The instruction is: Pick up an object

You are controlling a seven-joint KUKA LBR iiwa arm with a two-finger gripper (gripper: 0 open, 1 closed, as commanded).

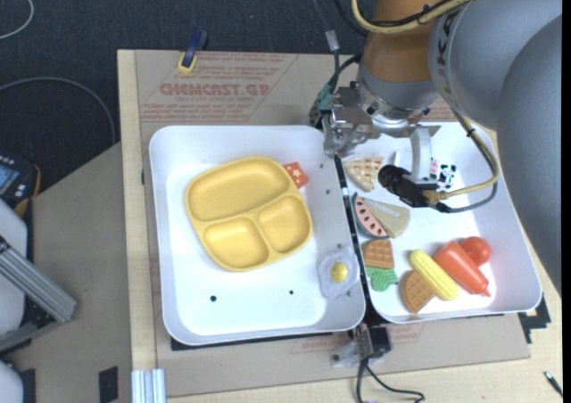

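Observation:
My gripper [342, 135] hangs under the orange wrist band at the far end of the ridge between the two bins, just above a tan waffle-patterned wedge [364, 171]. Nothing can be seen held in it. The right bin [516, 254] holds toy food: a watermelon slice [368, 217], a pale sandwich wedge [393, 212], a square waffle [378, 254], a green piece [383, 278], a round waffle [415, 292], a corn cob [434, 274] and a red pepper [466, 265]. In the left bin [169, 214] lie a yellow divided plate [248, 212], a small red-orange piece [295, 175] and a fried egg [336, 273].
A black cable with a connector [403, 184] loops from the wrist over the far part of the right bin, next to a black-and-white toy [443, 173]. The grey arm covers the far right corner. A yellow-and-blue clip [190, 52] lies on the cardboard behind the bins.

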